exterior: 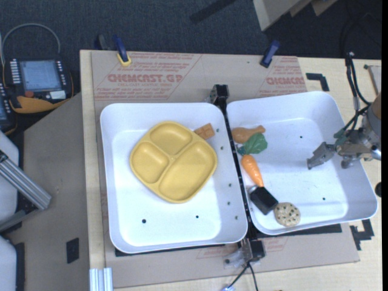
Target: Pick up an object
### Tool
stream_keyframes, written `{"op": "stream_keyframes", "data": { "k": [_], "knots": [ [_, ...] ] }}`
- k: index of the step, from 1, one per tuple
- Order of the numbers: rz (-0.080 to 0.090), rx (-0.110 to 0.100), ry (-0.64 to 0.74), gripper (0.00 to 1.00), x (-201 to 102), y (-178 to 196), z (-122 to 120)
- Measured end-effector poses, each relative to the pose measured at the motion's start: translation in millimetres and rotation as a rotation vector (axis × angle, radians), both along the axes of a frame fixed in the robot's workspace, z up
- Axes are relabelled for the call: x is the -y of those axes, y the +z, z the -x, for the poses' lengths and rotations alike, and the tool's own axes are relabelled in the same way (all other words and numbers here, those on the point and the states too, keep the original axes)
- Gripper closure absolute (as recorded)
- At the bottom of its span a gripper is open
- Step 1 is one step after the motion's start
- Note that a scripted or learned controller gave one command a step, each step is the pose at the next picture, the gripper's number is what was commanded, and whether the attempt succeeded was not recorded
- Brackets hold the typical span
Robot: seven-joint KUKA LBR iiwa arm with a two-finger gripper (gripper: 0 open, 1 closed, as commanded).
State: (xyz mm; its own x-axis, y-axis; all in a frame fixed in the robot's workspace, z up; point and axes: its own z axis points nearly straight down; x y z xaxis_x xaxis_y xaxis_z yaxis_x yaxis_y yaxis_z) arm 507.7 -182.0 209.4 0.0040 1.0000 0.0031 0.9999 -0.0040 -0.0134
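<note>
1. We take the right bin [339, 111] as our landmark: the end effector [324, 156] sits over its right half, near the right wall, above bare white floor.
2. We see its fingers spread apart, one dark tip pointing left and down, with nothing between them.
3. The candidates all lie along the right bin's left wall, well apart from the end effector and to its left: an orange carrot [252, 170], a green leafy piece [254, 143] touching a tan drumstick [248, 132], a black block [263, 199] and a cookie [287, 214] near the front-left corner.
4. We judge the carrot nearest in line: it lies almost directly left of the end effector, its long axis running roughly along the left wall, tilted slightly.
5. The yellow divided plate [174, 160] sits in the left bin [121, 211], beyond the divider.
</note>
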Motion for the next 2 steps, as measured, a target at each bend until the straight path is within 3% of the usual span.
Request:
{"op": "stream_keyframes", "data": {
  "k": [1,2],
  "knots": [
    [0.004,0.014,0.004,0.00,-1,7,-3],
    [0.001,0.007,0.003,0.00,7,-40,-1]
  ]
}}
